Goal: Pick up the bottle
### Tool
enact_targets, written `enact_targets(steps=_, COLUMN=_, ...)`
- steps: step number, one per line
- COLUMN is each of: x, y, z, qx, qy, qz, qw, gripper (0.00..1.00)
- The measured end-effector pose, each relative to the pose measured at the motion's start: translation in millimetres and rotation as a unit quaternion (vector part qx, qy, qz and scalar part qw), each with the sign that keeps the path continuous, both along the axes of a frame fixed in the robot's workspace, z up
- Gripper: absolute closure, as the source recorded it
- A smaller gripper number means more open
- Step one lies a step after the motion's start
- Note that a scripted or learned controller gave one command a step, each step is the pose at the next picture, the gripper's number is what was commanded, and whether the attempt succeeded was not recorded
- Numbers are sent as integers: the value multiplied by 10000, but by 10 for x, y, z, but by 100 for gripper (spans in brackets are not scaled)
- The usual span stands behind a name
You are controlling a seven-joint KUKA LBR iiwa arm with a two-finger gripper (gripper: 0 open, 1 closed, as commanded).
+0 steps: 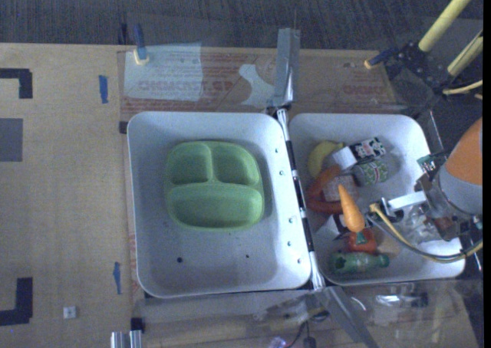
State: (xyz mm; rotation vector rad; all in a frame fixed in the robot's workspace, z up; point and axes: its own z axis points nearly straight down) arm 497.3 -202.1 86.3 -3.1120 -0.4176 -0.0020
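A green bottle (359, 262) lies on its side near the front wall of the right bin (406, 126), its neck pointing left. My gripper (426, 222) hangs over the right side of that bin, to the right of the bottle and a little behind it, apart from it. Cables and the wrist bracket clutter the gripper's tip. The arm's orange band (472, 164) sits at the view's right edge.
The right bin also holds a yellow fruit (324, 155), a small can (374, 170), a black and white box (364, 150), an orange carrot (351, 210) and a red item (362, 241) just behind the bottle. A green divided plate (215, 185) lies in the left bin (146, 208).
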Motion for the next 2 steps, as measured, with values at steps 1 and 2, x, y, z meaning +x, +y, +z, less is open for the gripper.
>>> enact_targets(steps=1, x=402, y=214, z=2184, qx=-7, qy=13, qz=127, qw=9999, gripper=100)
enact_targets(steps=2, x=13, y=396, z=203, qx=2, qy=21, qz=287, qw=9996, gripper=100)
